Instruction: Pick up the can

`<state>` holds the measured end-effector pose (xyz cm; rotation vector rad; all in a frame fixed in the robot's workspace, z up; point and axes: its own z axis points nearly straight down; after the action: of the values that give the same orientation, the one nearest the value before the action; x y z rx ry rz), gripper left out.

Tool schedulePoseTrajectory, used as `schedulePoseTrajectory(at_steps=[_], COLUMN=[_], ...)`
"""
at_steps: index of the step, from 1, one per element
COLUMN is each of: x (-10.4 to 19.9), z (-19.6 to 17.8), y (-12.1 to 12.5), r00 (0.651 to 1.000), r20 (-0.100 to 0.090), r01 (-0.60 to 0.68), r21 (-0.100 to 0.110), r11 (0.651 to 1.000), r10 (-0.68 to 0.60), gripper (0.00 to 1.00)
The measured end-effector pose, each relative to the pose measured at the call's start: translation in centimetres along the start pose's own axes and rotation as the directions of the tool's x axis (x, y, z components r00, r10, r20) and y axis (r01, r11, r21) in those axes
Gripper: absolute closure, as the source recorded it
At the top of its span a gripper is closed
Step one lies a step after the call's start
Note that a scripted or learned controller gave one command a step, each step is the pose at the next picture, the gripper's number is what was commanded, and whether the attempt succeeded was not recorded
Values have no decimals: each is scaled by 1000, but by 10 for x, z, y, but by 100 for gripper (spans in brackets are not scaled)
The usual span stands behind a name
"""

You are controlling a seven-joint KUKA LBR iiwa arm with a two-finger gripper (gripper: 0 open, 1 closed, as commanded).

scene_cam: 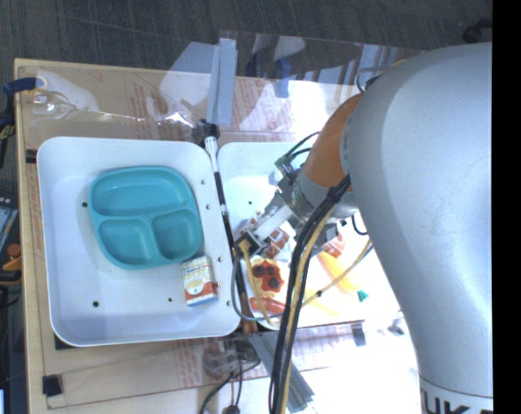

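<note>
At 5 o'clock in the left bin (pixel 62 231), just off the lower right corner of the teal divided plate (pixel 144 214): the can (pixel 198 280), small, pale on top, orange at the base, with a printed label. Stands slightly tilted, close beside the plate; touching or just apart, cannot tell. Lies also near the bin's right wall, most likely by chance scatter rather than by design, with open floor toward 6 and 7 o'clock only.

At 8 o'clock in the right bin (pixel 243 175), across the two adjoining rims from the can: the jaws, carried by the grey arm (pixel 433 197) entering from 3 o'clock, beyond the orange band (pixel 329 158). Aim down and toward 8 o'clock, low over an orange-red thing (pixel 267 276) at 7 o'clock of that bin. Spread or pressed together: cannot tell amid the cables at the tip. Grip no can, given the can's place in the other bin.

Judged stage: approach to the can not yet made; can untouched. Next move, as a judgement: rise clear of the rims, cross toward 9 o'clock, descend over the can with the jaws astride its sides. Likely hazards: plate edge and bin wall crowding the can on two sides, and its tilt inviting a slip or a topple.
</note>
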<state>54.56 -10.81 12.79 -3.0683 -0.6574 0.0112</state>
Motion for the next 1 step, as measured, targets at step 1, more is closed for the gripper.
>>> schedulePoseTrajectory(at_steps=[1], x=[-68], z=[22], y=[15], r00=[977], r20=[-43], r01=[-209], r21=[-14], r11=[978], r10=[208], gripper=[0])
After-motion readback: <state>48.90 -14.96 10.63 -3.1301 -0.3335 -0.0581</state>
